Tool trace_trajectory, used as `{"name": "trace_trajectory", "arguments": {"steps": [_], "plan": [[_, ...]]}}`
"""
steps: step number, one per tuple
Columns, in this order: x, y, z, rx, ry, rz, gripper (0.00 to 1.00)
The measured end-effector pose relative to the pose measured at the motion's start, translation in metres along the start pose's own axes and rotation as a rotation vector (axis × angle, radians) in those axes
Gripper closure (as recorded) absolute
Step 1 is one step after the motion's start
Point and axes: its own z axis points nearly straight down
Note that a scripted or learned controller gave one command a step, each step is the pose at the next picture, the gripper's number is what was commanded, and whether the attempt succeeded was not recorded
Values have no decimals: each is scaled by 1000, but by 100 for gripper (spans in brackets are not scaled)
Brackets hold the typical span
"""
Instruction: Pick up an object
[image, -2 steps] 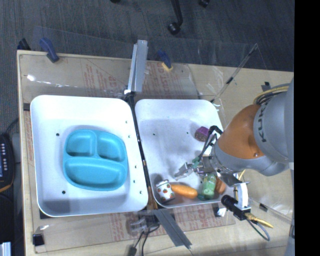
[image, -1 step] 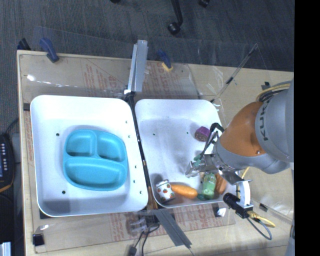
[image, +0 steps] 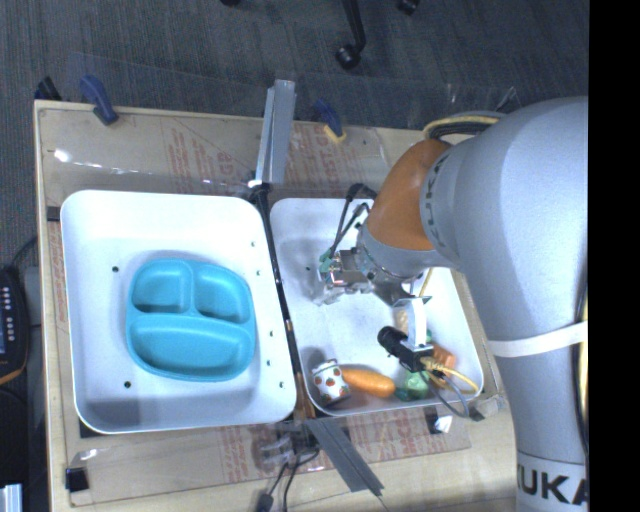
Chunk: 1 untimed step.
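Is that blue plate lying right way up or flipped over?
Right way up: the blue plate lies flat in the left bin, its three hollows facing the camera.

A divided plate (image: 190, 320) lies in the left bin (image: 90, 230); in the right bin (image: 295, 230), a carrot (image: 368, 381) just right of a round toy (image: 327, 380).

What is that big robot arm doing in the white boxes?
The grey robot arm is reaching from the right into the right bin, trying to pick something up. Its gripper is down low near the middle of that bin, and I can't tell if it has grabbed anything. An orange carrot-shaped toy, a small white toy and a green piece lie along the bin's near edge. The left bin holds a blue divided plate.
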Motion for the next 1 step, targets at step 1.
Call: {"name": "trace_trajectory", "arguments": {"steps": [1], "plan": [[-1,0,0,0,0,1,0]]}}
